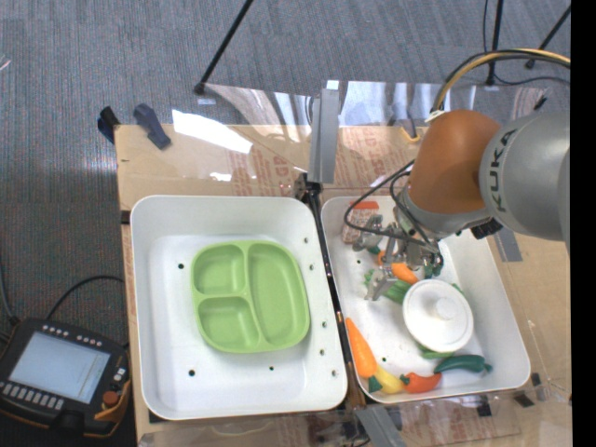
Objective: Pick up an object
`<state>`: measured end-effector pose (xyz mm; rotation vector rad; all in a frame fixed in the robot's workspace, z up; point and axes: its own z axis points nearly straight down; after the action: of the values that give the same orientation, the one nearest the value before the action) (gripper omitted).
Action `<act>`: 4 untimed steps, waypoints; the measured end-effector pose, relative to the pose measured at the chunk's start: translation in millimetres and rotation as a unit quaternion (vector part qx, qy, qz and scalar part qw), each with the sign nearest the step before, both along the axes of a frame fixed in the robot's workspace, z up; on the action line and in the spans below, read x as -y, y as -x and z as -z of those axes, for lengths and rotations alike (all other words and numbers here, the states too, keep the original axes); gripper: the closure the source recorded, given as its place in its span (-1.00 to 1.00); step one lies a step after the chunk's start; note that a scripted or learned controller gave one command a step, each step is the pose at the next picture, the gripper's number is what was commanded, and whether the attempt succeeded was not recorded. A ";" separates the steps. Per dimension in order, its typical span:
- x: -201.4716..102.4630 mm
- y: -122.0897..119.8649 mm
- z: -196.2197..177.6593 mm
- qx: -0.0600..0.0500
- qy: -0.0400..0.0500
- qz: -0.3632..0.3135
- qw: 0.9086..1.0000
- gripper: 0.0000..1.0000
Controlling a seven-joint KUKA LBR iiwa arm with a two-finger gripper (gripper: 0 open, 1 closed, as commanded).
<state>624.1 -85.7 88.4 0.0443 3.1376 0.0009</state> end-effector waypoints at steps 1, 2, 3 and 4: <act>-2.2 -1.1 -10.6 0.001 0.000 -0.002 1.000 1.00; -37.6 12.4 -154.2 0.008 0.001 -0.078 0.997 1.00; 2.7 90.2 -110.7 -0.003 0.000 -0.205 0.979 1.00; 26.3 57.6 1.6 -0.001 0.000 -0.241 0.971 1.00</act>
<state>566.5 -112.0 86.7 -0.7132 3.0589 0.0028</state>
